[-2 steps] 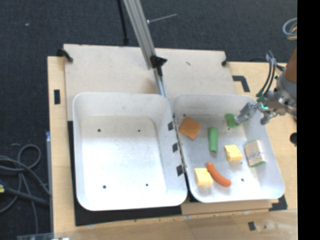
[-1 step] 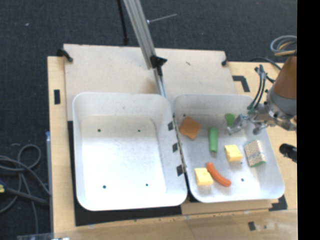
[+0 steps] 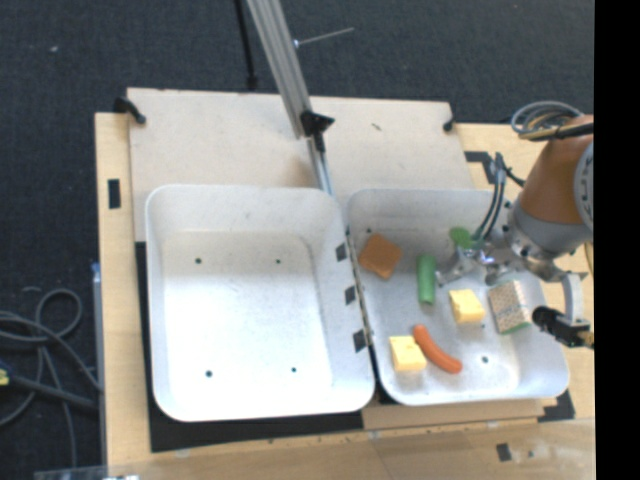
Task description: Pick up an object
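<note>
Arm: we are reaching in from three o'clock, the orange band above the wrist showing over the right bin (image 3: 520, 373).
End effector (image 3: 478, 261): we are hanging it low over the bin's upper middle; whether it is released or clenched, we cannot tell.
Nearest thing: a yellow block (image 3: 466, 305) is lying just at five o'clock of the end effector, with a green stick (image 3: 427, 279) at nine o'clock of it.
Others: a speckled sponge block (image 3: 509, 307), an orange carrot-like piece (image 3: 438, 349), a second yellow block (image 3: 407, 353) and a brown block (image 3: 380, 255) are lying apart.
Handling: we are judging the yellow block light and stiff; gripping its flat opposite sides looks safest.
Left bin (image 3: 165, 268): sitting beside it on the bench (image 3: 115, 438).
</note>
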### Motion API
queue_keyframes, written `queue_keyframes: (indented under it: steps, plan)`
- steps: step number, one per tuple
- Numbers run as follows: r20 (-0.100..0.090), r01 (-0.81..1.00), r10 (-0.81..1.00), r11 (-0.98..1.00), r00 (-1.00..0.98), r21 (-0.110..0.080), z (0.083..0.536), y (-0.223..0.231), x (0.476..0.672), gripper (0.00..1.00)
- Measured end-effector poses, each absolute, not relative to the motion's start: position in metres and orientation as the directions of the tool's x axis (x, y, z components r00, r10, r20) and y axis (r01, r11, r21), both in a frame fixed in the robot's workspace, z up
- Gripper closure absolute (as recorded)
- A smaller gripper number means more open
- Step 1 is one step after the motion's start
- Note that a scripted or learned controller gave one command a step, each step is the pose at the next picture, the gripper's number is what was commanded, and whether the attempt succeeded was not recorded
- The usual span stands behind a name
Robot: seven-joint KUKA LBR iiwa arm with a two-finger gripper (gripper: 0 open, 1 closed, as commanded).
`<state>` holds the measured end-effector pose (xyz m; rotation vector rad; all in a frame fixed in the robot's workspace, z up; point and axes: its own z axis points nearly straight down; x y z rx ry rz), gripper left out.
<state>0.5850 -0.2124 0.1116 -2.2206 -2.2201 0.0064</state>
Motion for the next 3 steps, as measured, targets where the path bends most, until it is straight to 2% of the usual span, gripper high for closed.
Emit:
queue_keyframes:
  steps: [1,2,3]
  plan:
    - [-0.004,1.000,1.000,-0.004,0.004,-0.001,0.101,-0.214,0.585,0.00]
    - [-0.003,1.000,1.000,-0.006,0.006,0.004,0.113,-0.215,0.586,1.00]
    - [-0.002,1.000,1.000,-0.004,0.004,0.007,0.162,-0.223,0.593,1.00]
